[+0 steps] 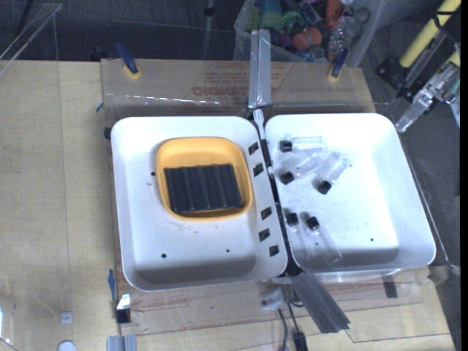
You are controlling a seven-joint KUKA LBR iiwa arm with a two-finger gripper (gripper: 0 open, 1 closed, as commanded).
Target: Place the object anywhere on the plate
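**A:** Front edge first, go.

**B:** A grey metal bar [322,307] is lying slantwise at the near edge, just beyond the seam between the bins. The left bin [131,210] and the right bin [387,218] are sitting side by side, touching along that seam.

**A:** Right bin?

**B:** Two black-capped clear vials [312,223] are lying nearest, close to the seam. More of the same are lying further back, one cap [322,186] mid-bin and one tube [301,145] near the far wall (clear bodies are washing out on white, so I am not counting).

**A:** Task item?

**B:** A dark ribbed slab [203,187] is lying flat on the yellow plate [170,158], inside the rim, and the plate is sitting in the left bin. Whether the slab or a vial is the intended object, I cannot tell.

**A:** Your hand?

**B:** My gripper [428,102] is hanging past the right bin's far right corner, off the bin and well apart from the plate and vials. It is too small and blurred; whether it is spread or pressed together, I cannot tell. Nothing is showing in it.

**A:** Behind?

**B:** A clear tub of coloured toys [307,13] is sitting beyond the bench.
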